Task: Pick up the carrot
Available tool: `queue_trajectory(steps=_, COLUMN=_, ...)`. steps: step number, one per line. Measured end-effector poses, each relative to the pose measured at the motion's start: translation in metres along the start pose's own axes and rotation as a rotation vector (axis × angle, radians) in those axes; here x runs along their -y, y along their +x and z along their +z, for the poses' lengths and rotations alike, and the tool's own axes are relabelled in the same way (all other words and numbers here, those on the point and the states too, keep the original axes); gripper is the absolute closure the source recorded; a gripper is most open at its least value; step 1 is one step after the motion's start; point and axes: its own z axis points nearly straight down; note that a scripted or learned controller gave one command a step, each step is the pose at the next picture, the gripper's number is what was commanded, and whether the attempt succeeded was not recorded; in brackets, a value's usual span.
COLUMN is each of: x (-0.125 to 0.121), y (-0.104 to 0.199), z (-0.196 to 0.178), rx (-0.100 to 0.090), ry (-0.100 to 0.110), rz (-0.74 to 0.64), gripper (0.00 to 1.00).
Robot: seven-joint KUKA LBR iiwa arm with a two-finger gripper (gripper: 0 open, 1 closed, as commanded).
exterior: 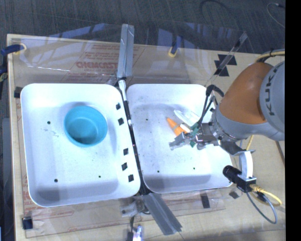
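- Carrot (173, 126): small, orange, lying in the right bin (155, 177), touching the gripper (182, 139).
- Judged light, stiff, smooth; a mid-length hold suits.
- Gripper state: cannot tell.

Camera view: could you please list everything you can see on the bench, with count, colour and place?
bins: two, white, shallow, side by side on the bench.
bowl: one, blue, upright in the left-hand bin.
carrot: one, orange, in the right-hand bin, right at the gripper's tips.
clear plastic item: one, transparent, in the right-hand bin just above the carrot; too blurred to name.
clips: several, black, along the seam between the bins.
clear sheet: one, transparent, with red print, along the bench's far side.
arm: one, grey with an orange band, reaching in from the right.
gripper: one, metallic, low in the right-hand bin beside the carrot.
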Motion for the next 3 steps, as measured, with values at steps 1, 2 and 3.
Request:
queue_trajectory(steps=1, x=-0.071, y=-0.024, z=0.016, rx=0.003, ry=-0.005, rz=-0.135, gripper=0.0)
queue_trajectory(steps=2, x=-0.082, y=-0.036, z=0.109, rx=-0.001, ry=0.003, rz=0.024, gripper=0.0)
queue_trajectory(steps=3, x=-0.121, y=0.043, z=0.06, rx=-0.001, ry=-0.001, rz=0.18, gripper=0.0)
